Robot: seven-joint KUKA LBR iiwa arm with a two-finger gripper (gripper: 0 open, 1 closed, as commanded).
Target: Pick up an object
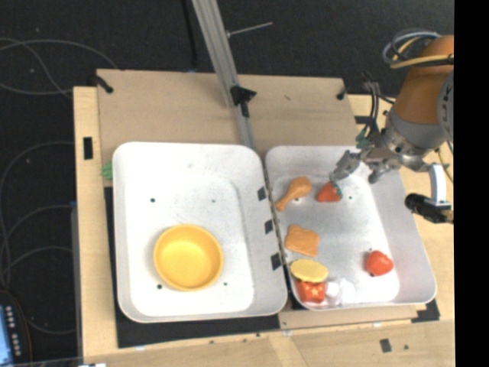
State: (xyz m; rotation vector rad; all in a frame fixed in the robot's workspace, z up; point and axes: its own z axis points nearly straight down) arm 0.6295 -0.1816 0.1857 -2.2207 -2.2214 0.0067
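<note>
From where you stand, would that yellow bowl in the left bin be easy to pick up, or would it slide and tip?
The yellow bowl looks like stiff, light plastic, so it would probably keep its shape. It sits upright on a wide base, so tipping seems unlikely. On the smooth white left bin it may well slide if nudged.

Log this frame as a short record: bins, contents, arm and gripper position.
left bin: one yellow bowl
right bin: toy drumstick, small red piece, toast slice, red tomato, yellow-and-red pile at the near corner
arm: reaches in from the right
gripper: above the far part of the right bin, beside the small red piece
held object: none seen between the fingers
</note>
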